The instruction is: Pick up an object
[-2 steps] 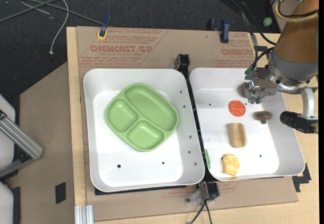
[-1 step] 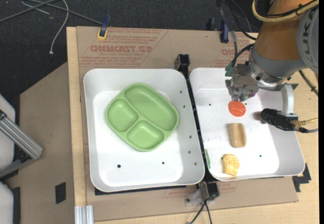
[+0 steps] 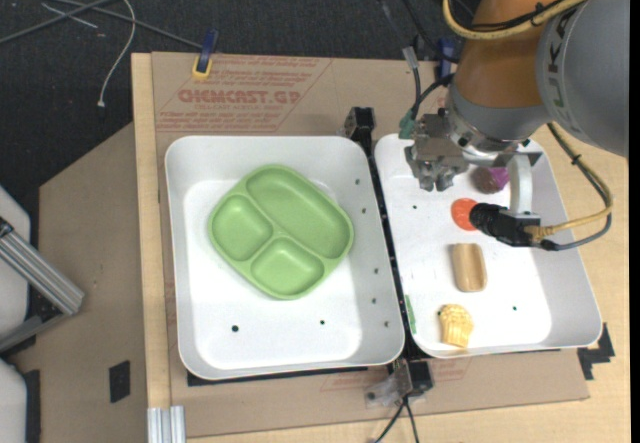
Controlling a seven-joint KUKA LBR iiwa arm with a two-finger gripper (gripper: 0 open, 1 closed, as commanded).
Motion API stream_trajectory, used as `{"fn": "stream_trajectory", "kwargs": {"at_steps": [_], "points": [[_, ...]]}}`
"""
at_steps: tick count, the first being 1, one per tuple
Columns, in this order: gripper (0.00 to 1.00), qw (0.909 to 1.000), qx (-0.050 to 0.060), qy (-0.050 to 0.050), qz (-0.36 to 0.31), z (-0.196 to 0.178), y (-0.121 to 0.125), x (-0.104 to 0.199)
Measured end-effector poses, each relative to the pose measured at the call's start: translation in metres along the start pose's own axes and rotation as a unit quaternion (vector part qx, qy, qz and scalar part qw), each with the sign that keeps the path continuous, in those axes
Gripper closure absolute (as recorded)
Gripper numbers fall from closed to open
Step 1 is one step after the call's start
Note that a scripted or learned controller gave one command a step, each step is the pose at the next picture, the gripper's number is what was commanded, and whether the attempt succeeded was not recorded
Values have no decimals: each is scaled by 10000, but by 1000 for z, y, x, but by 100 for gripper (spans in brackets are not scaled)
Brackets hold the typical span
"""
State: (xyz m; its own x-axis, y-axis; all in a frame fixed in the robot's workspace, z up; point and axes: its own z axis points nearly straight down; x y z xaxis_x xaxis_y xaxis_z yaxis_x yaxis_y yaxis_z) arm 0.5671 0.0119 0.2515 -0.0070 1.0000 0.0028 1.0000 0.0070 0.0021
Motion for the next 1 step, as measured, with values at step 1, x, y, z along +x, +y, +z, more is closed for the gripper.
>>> {"fn": "stream_trajectory", "kwargs": {"at_steps": [1], "points": [[100, 10000, 5, -3, 9, 2, 5, 47]]}}
